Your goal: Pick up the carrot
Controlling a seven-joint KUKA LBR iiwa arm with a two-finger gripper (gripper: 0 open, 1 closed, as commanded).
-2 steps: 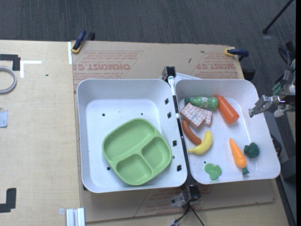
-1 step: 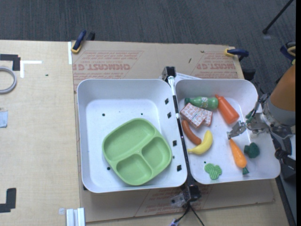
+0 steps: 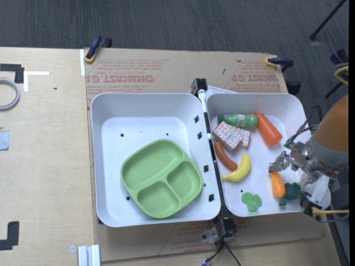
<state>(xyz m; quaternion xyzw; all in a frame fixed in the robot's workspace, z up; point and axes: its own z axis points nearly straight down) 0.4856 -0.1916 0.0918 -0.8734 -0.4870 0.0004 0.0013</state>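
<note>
The carrot [image 3: 277, 184] lies in the right bin [image 3: 294, 107], near its right wall toward the front, orange body pointing up-view and its green top [image 3: 292, 190] toward the arm. The gripper [image 3: 289, 160] sits directly over this corner of the bin, its metal parts just above and beside the carrot's upper end. Whether it touches the carrot cannot be told, and how far it is open cannot be told either; nothing is seen lifted in it.

Other contents of the right bin: a green bottle [image 3: 238, 119] lying flat at the back, an orange bottle-shaped item [image 3: 268, 128] tilted beside it, a red-and-white patterned box [image 3: 231, 136], a sausage [image 3: 225, 155] touching a banana [image 3: 238, 169], and a small green broccoli piece [image 3: 252, 201] at the front.

The left bin [image 3: 105, 148] holds a green three-compartment plate [image 3: 161, 177]. Both bins rest on cardboard [image 3: 133, 73] on the counter [image 3: 44, 165].
</note>
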